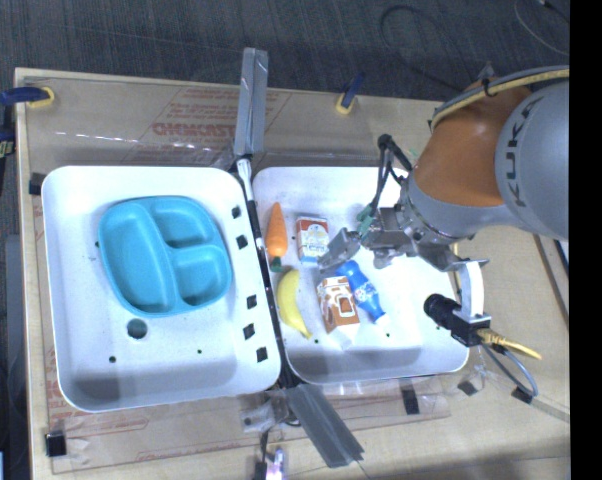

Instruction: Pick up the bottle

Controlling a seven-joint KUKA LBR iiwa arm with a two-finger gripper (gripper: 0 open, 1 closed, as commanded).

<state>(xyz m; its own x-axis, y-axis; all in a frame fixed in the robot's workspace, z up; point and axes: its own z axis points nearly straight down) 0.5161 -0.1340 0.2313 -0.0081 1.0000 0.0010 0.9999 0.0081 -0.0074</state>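
Arm (pixel 501 168) reaches from the right over the right bin (pixel 421 353); gripper (pixel 343 253) hangs just above the blue bottle (pixel 363 290), jaw state indiscernible.

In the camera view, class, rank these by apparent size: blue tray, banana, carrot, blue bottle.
1. Blue tray, largest.
2. Banana and carrot: look alike, unranked.
3. Blue bottle, partly under the claw, so unsure.
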